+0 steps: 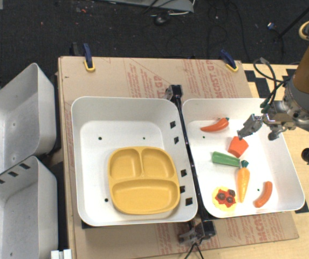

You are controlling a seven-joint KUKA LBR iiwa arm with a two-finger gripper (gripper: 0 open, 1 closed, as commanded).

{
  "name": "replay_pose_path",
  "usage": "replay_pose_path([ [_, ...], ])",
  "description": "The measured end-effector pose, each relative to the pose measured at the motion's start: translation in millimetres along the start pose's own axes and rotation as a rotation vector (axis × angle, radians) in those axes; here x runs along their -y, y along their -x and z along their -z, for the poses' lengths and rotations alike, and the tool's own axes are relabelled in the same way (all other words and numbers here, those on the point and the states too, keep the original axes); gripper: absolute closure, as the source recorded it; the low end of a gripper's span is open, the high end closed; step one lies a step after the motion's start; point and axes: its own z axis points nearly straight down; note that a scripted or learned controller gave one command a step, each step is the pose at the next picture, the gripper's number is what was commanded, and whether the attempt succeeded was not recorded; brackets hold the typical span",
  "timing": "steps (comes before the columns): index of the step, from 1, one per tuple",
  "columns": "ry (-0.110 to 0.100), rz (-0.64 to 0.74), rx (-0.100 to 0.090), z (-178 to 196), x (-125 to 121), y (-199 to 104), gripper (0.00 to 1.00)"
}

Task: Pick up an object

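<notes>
Right bin: my gripper hangs over its upper half, jaws slightly parted and holding nothing. The red block lies just below-left of the fingertips, nearest of the pieces; I judge a short drop toward it comes next.

Faint red printed lettering on the cardboard sheet under the bins, reversed, not legible

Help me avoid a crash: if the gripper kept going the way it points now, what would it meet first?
Most likely the orange-red block, just below and left of the gripper in the right bin. Height above it is unclear from this slanted view.
</notes>
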Motion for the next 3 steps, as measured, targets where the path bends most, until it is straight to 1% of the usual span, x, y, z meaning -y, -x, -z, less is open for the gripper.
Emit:
replay_pose_path([
  [1,0.012,0.003,0.002,6.8,-2.1,-0.6,0.00],
  [2,0.006,0.001,0.000,-56.5,2.4,-2.9,0.00],
  [3,0.009,0.001,0.001,-100.2,-0.6,-3.8,0.00],
])
